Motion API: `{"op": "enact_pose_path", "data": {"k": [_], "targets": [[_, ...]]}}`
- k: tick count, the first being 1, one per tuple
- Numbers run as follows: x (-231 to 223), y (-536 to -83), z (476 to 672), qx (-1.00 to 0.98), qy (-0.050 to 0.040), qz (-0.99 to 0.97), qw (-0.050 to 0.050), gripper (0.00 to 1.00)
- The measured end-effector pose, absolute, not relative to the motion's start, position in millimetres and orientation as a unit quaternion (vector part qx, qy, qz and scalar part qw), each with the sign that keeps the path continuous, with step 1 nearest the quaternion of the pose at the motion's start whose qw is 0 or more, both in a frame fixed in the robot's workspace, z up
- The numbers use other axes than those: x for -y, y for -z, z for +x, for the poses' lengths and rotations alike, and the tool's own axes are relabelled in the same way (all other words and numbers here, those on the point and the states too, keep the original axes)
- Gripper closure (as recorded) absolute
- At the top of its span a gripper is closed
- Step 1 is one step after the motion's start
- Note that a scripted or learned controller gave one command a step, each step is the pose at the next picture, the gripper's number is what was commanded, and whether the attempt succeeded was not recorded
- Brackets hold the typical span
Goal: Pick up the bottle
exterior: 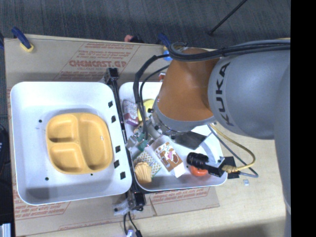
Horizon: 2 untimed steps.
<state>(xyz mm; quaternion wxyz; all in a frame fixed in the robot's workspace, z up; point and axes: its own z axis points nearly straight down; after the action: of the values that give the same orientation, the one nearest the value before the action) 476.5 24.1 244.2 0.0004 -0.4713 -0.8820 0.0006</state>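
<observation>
Arm (197, 88): you see its grey and orange bulk covering the right bin (217, 180), frame centre.
Gripper: hidden under the wrist; you cannot tell its state.
Bottle: not identifiable among the clutter.
Left bin (29, 132): holds a yellow divided tray (79, 142).

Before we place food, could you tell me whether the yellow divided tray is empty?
Empty: the yellow divided plastic tray in the left white bin shows bare compartments.

Glossy yellow plastic tray (79, 143)
</observation>
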Motion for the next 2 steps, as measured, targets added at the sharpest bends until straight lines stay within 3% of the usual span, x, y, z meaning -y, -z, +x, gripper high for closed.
{"op": "enact_pose_path", "data": {"k": [1,2], "targets": [[-99.9,-213.1,475.5,0.854,-0.0019,-0.521,0.002,1.0],[-36.5,-220.5,476.1,0.874,-0.0015,-0.486,0.002,1.0]]}}
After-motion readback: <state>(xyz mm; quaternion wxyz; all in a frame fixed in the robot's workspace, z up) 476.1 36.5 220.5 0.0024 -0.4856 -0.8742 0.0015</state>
